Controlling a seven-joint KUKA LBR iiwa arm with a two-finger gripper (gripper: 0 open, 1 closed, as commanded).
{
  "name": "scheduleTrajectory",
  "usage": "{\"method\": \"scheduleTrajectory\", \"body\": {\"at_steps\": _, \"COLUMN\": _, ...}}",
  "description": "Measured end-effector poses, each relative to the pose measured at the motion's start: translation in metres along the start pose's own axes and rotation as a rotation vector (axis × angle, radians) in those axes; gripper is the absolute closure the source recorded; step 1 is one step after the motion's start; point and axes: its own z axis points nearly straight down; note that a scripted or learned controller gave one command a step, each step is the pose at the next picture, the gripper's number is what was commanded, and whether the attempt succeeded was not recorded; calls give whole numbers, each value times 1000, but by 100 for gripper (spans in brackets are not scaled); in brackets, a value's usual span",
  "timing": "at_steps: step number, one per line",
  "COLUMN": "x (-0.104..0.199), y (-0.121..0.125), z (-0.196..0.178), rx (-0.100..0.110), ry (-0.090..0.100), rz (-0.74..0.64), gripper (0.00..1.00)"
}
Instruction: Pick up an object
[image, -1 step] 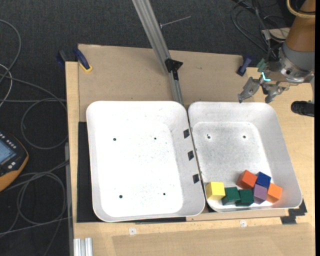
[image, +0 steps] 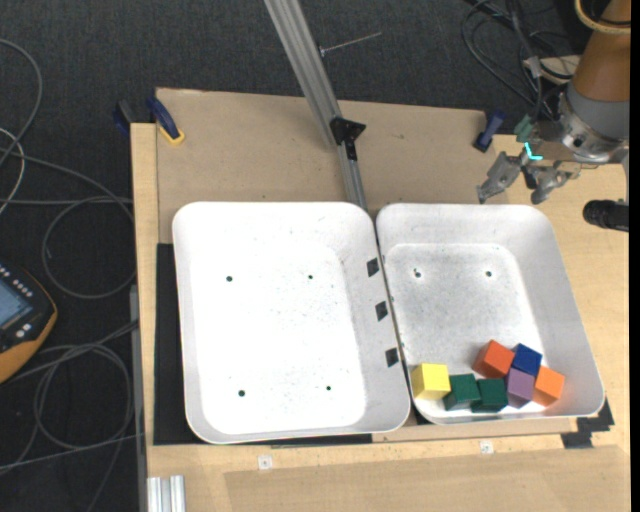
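From the overhead camera I see the gripper (image: 520, 185) hovering above the right bin's (image: 560, 260) far rim, fingers spread and holding nothing. The blocks (image: 490, 378) cluster in that bin's near corner. Wooden bench (image: 250, 150), dark carpet (image: 70, 60), loose cables (image: 60, 240).

Even, bright overhead light, two shallow white plastic bins (image: 270, 225) nearly overexposed, soft faint shadows beside the small coloured blocks (image: 490, 380), dark carpet floor (image: 70, 60) dim, whole picture slightly grainy

Blocks (image: 490, 378) crowded against bin wall (image: 585, 350)
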Motion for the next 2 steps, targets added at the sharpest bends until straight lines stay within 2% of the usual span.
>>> {"method": "scheduleTrajectory", "body": {"at_steps": 2, "x": 4, "y": 16, "z": 112, "rx": 5, "ry": 1, "rz": -1, "gripper": 0}}
